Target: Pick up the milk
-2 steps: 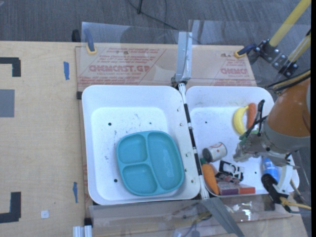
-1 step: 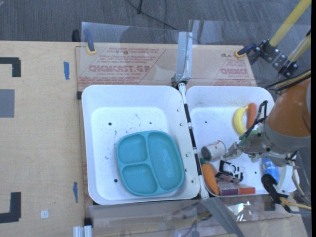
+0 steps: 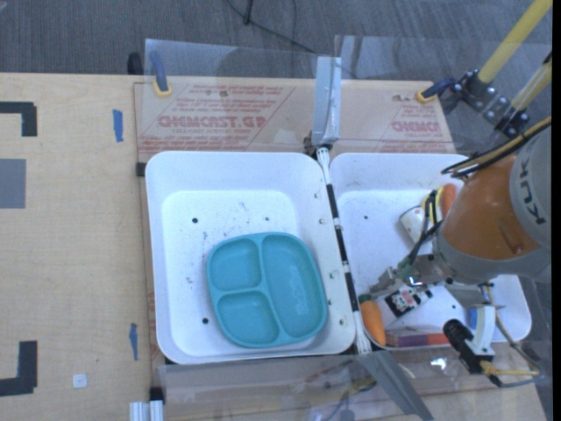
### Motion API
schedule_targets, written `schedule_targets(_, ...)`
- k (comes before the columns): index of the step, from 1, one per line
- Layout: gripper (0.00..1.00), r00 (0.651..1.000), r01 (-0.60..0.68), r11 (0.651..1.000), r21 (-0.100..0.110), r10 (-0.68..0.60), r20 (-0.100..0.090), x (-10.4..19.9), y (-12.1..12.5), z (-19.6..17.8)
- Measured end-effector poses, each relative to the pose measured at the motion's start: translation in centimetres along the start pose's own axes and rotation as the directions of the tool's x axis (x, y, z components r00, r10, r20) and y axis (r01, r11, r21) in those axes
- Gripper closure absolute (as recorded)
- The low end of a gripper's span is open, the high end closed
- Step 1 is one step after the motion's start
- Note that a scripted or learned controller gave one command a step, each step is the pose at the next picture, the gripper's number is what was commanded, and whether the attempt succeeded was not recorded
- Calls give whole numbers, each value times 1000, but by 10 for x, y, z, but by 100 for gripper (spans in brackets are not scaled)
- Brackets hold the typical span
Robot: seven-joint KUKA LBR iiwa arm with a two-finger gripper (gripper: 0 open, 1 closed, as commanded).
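- The bench (image 3: 70, 235) is the broadest thing here, a pale wooden top carrying two shallow white bins side by side so the arm can reach both.
- The left bin (image 3: 175, 191) holds a teal divided tray (image 3: 265, 288), which lies flat toward the near right corner, leaning slightly on the bin's sloped wall.
- The right bin (image 3: 368, 191) is where the small goods are, and the arm works over it.
- The arm (image 3: 491, 226), grey with an orange band, comes in from the right and bends down over the right bin, hiding much of the bin floor.
- The gripper (image 3: 412, 281) sits low in the bin near its front; I cannot tell how its jaws stand, as the wrist and cables cover them.
- A small white object (image 3: 415, 224), probably the milk, lies just beside the arm toward the back of the right bin, partly hidden by cables; I judge it not yet picked up.
- An orange, carrot-like piece (image 3: 373, 323) rests against the bin's front left wall, just beside the gripper.
- A small black-and-white item (image 3: 404, 300) lies directly under the gripper; what it is, I cannot tell.
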State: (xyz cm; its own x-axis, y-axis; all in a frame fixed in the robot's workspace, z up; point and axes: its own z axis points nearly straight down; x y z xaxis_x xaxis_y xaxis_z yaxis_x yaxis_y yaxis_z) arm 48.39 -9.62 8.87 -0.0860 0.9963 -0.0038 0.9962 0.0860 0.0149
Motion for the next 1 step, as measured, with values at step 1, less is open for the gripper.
schedule_targets(1,100,1000,-8,1000,-10,8,7,-5,2,-12)
